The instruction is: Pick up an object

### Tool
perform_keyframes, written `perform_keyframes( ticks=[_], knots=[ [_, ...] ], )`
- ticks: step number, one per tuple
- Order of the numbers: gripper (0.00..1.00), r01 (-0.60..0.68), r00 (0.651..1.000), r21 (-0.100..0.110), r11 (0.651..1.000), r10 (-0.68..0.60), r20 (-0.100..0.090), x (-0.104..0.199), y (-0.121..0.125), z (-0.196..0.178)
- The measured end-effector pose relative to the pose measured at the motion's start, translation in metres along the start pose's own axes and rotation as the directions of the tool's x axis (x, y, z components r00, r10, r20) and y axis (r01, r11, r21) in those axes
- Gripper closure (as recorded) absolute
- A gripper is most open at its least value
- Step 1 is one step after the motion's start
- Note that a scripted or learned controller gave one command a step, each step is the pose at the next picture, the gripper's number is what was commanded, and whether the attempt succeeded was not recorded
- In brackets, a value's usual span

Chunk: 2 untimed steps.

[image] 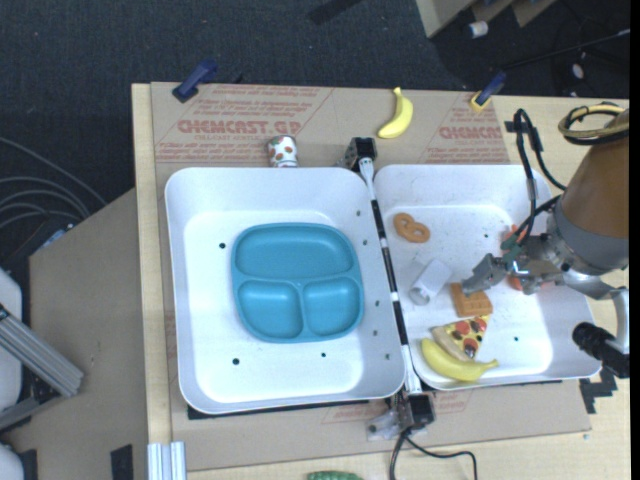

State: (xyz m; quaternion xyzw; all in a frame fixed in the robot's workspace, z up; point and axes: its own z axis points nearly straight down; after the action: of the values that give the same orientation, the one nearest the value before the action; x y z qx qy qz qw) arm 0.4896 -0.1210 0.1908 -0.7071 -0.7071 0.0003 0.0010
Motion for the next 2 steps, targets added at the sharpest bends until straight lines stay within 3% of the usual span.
perform_keyframes(
  ticks=[1, 2],
  knots=[
    [0.00, -0.002, 1.000, -0.015, 1.000, 0.002, 0.002, -0.004, 0.047, 0.090],
    [0.00, 0.000, 1.000, -0.022, 1.000, 0.000, 0.003, -0.004, 0.127, 0.095]
  ],
)
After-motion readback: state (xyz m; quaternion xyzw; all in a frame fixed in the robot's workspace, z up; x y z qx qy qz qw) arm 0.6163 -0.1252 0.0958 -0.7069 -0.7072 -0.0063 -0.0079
